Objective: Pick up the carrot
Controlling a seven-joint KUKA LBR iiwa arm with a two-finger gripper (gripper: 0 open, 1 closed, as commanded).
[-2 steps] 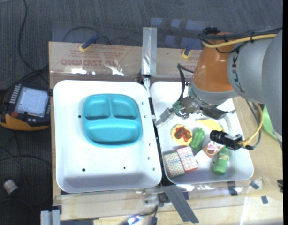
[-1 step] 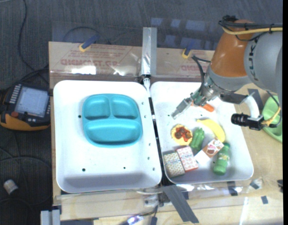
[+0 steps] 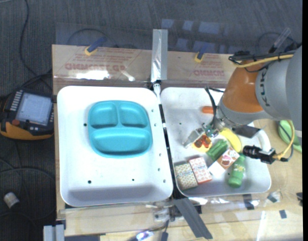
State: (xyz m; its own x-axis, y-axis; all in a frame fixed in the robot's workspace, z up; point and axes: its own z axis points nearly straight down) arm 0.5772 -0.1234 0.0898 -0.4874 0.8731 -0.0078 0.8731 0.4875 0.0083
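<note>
Your gripper [image 3: 196, 136] looks spread over clutter; the carrot [image 3: 208, 110] lies behind it, so you may grab wrong.

Even overhead light falls on two white bins [image 3: 114, 195], whose pale floors read bright and slightly washed out against the dark carpet [image 3: 23, 34] at nine to twelve o'clock. Glare streaks the clear plastic sheeting [image 3: 119, 69] over the cardboard at twelve o'clock. A soft shadow pools beneath the arm [image 3: 274, 89] at three o'clock, darkening the clutter of small items below it. The frame is low in resolution and mildly soft throughout; labels on the small boxes [image 3: 194, 172] are unreadable. The blue tray [image 3: 119, 127] shows gentle sheen, no hard highlight.
</note>
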